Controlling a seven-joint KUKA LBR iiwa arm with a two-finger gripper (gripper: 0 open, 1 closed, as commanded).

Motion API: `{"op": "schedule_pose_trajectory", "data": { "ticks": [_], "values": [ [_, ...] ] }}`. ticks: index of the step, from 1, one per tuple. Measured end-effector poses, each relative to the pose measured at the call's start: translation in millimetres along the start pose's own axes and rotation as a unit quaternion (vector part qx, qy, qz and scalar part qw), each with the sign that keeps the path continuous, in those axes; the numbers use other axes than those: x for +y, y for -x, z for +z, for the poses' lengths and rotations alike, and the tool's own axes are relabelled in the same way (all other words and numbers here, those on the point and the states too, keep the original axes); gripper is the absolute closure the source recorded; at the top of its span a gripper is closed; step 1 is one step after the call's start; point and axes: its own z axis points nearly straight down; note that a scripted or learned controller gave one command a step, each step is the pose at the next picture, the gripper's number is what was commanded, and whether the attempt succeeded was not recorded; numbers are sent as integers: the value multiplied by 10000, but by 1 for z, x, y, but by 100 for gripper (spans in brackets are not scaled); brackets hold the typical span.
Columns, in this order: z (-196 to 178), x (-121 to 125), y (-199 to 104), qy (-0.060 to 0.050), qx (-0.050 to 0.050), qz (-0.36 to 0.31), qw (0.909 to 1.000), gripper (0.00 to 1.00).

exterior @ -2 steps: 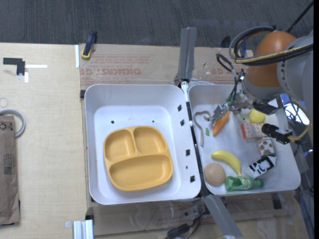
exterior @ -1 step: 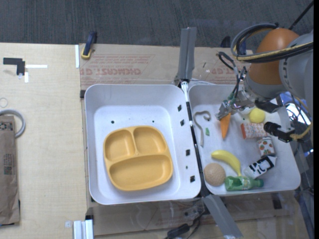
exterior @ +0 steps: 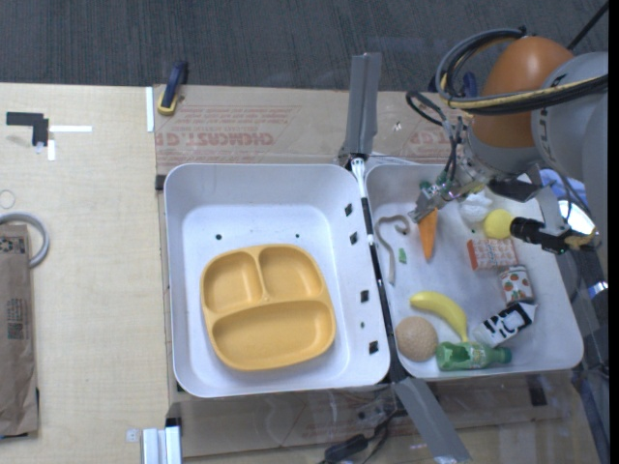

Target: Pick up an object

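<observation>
We've got the end effector (exterior: 432,201) low at the carrot (exterior: 427,236) top, lining up a grab; its state we cannot tell.

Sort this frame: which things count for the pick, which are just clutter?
Job: gripper; carrot; banana; lemon; green bottle; tan ball.
Lying about: yellow divided plate in left bin; blue-yellow tool; brown bag.

Wooden bench (exterior: 87,288), two white bins (exterior: 179,288) side by side, cardboard sheet (exterior: 242,124)
</observation>
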Motion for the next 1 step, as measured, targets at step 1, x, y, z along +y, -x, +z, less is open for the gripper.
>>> {"op": "schedule_pose_trajectory", "data": {
  "ticks": [1],
  "values": [
    [-53, 4, 4, 9, -9, 771, 9970, 100]
  ]
}}
